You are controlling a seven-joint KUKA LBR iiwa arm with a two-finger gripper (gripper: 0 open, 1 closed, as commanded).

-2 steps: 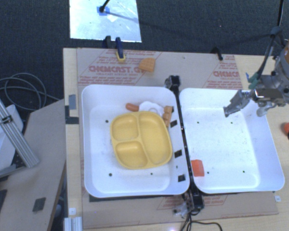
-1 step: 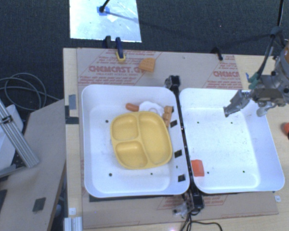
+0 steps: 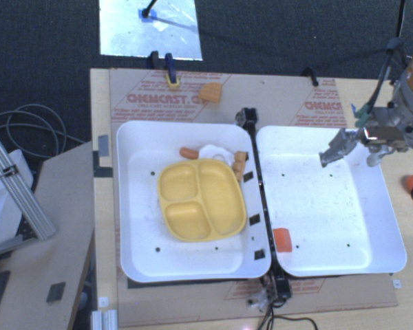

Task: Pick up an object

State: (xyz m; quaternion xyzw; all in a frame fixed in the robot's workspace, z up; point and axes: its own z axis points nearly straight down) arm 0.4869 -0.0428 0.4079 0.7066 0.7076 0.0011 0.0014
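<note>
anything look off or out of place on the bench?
Yes. An orange-tan block lies on the board behind the left bin, outside both bins. The yellow divided plate sits skewed, partly covering a white item. An orange block rests at the right bin's left edge.

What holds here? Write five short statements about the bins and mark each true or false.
1. The yellow plate lies in the left bin. True.
2. The plate has three compartments. True.
3. The orange block lies in the left bin. False: it lies in the right bin, in the near corner next to the left bin.
4. The gripper hangs over the left bin. False: it is over the far part of the right bin.
5. The gripper holds the block. False: its fingers are open with nothing between them, and the block lies apart from it.
</note>
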